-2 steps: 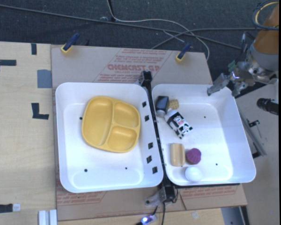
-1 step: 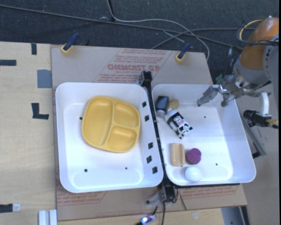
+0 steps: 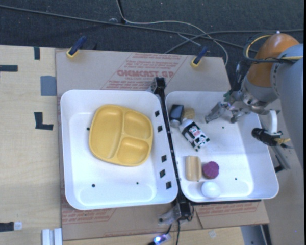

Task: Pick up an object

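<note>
From my seat I see the claw [image 3: 222, 112] hanging over the upper right part of the right bin [image 3: 255, 185], its two fingers spread apart and slanting down toward the left, with nothing between them. It is released, grasping no object.

The candidates all sit in the left half of that bin. Nearest, I judge, is the small black-and-white spotted toy [image 3: 195, 134], lying to the claw's lower left, apart from it with bare white floor between. Its long axis runs diagonally, from upper left to lower right, so the fingers would need to close across that slant. Just above it, against the bin's left wall, are a dark blue block [image 3: 175, 111] and a small tan piece [image 3: 188, 113], packed close together. Farther down lie a tan cylinder [image 3: 193, 168] standing lengthwise up and down the view, a purple round thing [image 3: 210, 169] touching or just beside it, and a white ball [image 3: 210, 189] below them, hard to separate from the white floor.

The yellow divided plate [image 3: 120, 135] fills the left bin [image 3: 76, 188], well apart from the claw.

The fingertips blur against the wrist hardware, and I can't tell their height above the bin floor. The arm's grey body is cut off at the right.
</note>
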